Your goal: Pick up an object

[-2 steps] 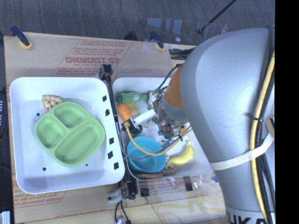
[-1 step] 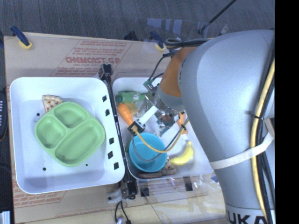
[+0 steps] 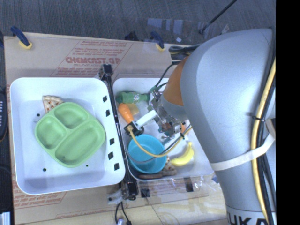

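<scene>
The objects for picking are lying crowded in the right bin (image 3: 123, 86): a blue cup (image 3: 146, 154) is sitting at the near side, a yellow banana (image 3: 184, 156) is lying just beside it on its right, an orange carrot-shaped piece (image 3: 125, 112) is lying toward the bin's left wall, and a green item (image 3: 130, 97) is resting at the far end, too blurred to name further. A dark brownish item (image 3: 157, 174) is showing at the cup's near edge, partly hidden. The gripper (image 3: 166, 123) is hanging over the middle of this bin, above and just right of the cup, with a yellow cable looping across the cup's mouth; whether it is open or closed cannot be told, and no object is visibly in its grasp. The grey arm (image 3: 229, 107) is covering the bin's right portion. In the left bin (image 3: 21, 139), a green divided plate (image 3: 70, 133) is lying flat, and a tan waffle-like piece (image 3: 50, 101) is protruding from under its far left edge.
</scene>
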Controlling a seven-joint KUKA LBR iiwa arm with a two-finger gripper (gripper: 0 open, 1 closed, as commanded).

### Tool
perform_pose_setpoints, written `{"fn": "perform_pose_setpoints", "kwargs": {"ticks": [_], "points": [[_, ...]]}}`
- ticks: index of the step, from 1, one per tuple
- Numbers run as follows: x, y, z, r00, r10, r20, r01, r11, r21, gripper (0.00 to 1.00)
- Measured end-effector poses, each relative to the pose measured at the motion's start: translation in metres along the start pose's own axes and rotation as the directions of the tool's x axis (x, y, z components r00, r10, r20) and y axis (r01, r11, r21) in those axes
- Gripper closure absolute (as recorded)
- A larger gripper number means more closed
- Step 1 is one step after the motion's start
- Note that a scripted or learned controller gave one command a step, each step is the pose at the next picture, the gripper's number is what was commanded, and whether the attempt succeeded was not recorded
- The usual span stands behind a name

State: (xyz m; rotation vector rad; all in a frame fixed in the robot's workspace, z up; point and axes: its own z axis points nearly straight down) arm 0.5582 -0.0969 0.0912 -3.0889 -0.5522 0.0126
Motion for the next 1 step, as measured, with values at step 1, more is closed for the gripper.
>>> {"fn": "perform_pose_setpoints", "kwargs": {"ticks": [1], "points": [[-0.0612, -0.0204, -0.0048, 0.980, -0.197, -0.019, 0.196, 0.980, -0.033, 0.00]]}}
